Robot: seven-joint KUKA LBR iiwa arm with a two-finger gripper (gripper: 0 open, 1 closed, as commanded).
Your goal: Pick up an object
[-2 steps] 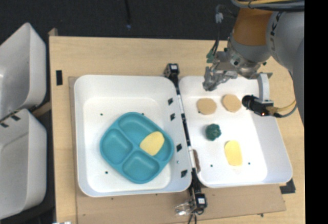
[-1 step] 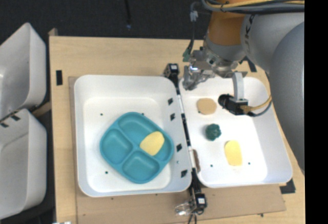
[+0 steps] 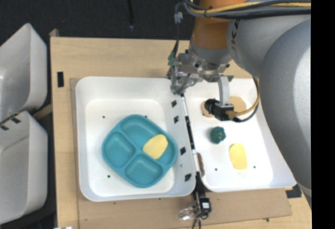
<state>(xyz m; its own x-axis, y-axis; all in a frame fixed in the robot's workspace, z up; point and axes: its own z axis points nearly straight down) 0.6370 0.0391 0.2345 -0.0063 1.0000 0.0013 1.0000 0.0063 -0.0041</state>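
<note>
Nothing looks lifted yet, so the whole pick seems left to do. The end effector hangs over the back of the wall between the 2 bins; its state cannot be told. In the right bin, the dark green object lies nearer the front, apart from it, beside a yellow piece
</note>
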